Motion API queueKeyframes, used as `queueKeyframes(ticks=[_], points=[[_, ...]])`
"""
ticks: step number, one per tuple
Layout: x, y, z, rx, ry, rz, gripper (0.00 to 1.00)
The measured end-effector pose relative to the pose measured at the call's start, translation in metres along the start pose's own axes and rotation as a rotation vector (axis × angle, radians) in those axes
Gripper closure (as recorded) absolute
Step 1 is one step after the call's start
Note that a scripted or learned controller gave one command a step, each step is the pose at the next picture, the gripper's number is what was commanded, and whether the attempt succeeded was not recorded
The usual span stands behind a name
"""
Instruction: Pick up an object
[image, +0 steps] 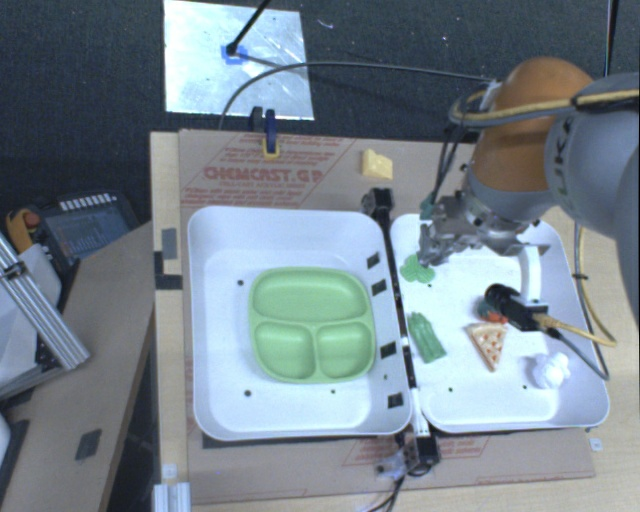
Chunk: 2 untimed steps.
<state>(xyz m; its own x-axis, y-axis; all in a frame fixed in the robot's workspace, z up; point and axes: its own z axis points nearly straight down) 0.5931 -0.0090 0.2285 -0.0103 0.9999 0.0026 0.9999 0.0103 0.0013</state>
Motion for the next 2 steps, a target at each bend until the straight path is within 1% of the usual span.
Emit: queueKeyframes(ticks=[1,2], points=[[0.044,-0.019,-0.001,0.001,-0.001,0.001,1.00],[0.098,-0.028,-0.009,0.000,0.000,0.000,1.00]])
